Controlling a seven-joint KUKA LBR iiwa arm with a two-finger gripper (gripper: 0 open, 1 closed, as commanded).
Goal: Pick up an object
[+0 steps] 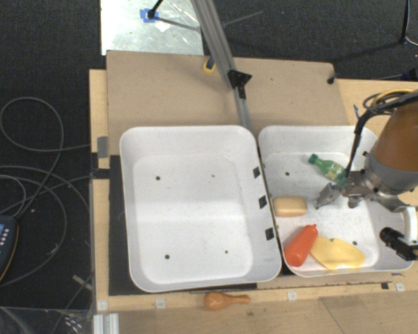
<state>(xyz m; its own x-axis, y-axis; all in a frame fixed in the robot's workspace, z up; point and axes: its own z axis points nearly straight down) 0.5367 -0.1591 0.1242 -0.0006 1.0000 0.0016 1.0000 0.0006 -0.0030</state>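
Nearest lies a brown wooden piece (226, 300) at six o'clock. At three o'clock the gripper (332, 195), apparently open and empty, approaches; next, I judge, descending onto the beige block (290, 206).

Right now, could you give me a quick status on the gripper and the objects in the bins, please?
Gripper low in right bin, nothing seen between fingers. Green bottle just behind it; beige block, red item, yellow item loose nearby.
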